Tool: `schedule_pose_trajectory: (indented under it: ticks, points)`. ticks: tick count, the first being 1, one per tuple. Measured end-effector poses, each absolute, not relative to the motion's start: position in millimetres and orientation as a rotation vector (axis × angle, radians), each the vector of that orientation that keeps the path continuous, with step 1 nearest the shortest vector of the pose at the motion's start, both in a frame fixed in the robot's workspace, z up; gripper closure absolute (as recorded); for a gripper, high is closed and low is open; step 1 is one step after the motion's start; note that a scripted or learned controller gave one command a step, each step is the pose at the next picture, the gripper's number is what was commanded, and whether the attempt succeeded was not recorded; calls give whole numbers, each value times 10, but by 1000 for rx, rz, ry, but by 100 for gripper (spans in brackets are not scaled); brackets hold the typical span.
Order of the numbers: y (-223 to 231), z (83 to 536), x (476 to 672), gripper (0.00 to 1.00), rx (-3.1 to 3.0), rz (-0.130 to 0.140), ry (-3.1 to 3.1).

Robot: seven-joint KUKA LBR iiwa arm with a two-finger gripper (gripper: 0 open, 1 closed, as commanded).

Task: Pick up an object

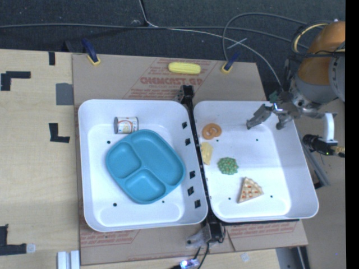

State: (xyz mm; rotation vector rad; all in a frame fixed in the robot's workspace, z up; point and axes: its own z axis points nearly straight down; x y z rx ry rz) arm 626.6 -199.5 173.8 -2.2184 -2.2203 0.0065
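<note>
My gripper [268, 120] hangs over the upper right part of the right bin [291, 167], fingers spread open with nothing between them. Below and left of it in that bin lie an orange pretzel-shaped ring [212, 131], a pale yellow piece [207, 152] against the left wall, a green broccoli-like lump [228, 165] and a pizza slice [249, 190]. The left bin [92, 167] holds a blue divided plate [145, 165] and a small can [125, 125] lying on its side.
A yellow banana-like toy [184, 68] lies on the cardboard behind the bins. Black clips join the bins along the middle divider [193, 150]. Cables cross the dark floor at the back. The arm [320, 66] stands at the right edge.
</note>
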Motion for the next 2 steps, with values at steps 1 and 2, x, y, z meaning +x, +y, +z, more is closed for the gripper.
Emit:
schedule_pose_trajectory:
  ticks: [1,2]
  points:
    - [-1896,1246,6255,0,-2217,6,-2220]
    - [-1888,832,6258,0,-2220,3,-2226]
